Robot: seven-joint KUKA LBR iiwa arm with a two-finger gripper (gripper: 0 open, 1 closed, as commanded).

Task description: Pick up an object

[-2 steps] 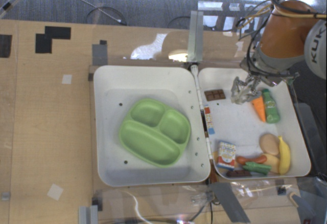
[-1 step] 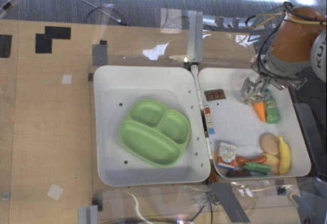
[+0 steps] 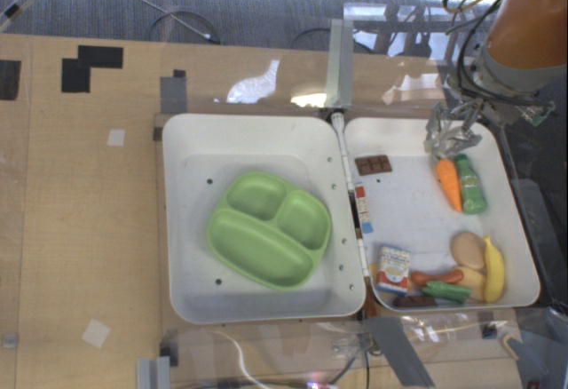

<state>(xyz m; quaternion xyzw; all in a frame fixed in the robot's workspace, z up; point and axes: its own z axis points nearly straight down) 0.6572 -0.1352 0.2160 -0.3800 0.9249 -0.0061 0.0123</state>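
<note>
My gripper (image 3: 450, 140) hangs over the far right part of the right bin (image 3: 413, 205), just above the top ends of an orange carrot (image 3: 449, 184) and a green bottle (image 3: 470, 186) lying side by side. Its metal fingers look spread and nothing shows between them. A brown chocolate bar (image 3: 373, 165) lies at the bin's far left. At the near end sit a small snack box (image 3: 393, 268), a tan egg-shaped piece (image 3: 468, 249), a yellow banana (image 3: 493, 269), a red chili (image 3: 437, 277) and a green pepper (image 3: 446, 291).
The left bin (image 3: 191, 147) holds a green divided plate (image 3: 269, 228). A ridge (image 3: 349, 201) with a red and blue strip separates the bins. The orange-banded arm (image 3: 532, 14) comes in from the upper right, with cables beside it.
</note>
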